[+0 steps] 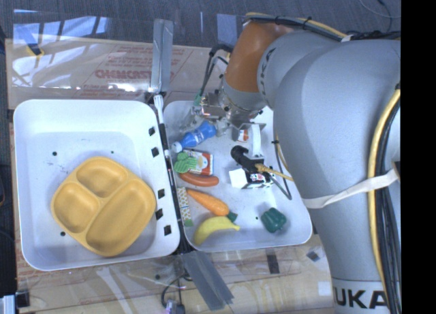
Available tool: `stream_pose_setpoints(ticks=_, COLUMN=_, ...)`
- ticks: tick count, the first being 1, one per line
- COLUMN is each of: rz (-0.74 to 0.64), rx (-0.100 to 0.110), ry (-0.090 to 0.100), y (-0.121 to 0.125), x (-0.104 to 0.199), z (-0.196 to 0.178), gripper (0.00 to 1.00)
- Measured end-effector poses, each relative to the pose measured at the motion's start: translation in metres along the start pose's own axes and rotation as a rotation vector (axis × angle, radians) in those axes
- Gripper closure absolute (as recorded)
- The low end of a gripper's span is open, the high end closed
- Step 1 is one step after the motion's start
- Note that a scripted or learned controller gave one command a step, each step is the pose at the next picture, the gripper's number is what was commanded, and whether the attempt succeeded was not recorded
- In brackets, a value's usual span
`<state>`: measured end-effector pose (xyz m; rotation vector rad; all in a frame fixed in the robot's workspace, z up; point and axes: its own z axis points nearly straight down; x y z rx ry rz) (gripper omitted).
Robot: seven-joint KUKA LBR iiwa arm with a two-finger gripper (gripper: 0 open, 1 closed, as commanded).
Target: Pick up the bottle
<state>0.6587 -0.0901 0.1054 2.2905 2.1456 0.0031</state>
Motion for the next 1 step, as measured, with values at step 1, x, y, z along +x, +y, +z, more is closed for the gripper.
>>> stream_pose_setpoints(ticks=1, rz=0.435, rx=-0.011, ry=-0.003, y=-0.0118, x=0.0597, z=-0.0955, gripper=1.00)
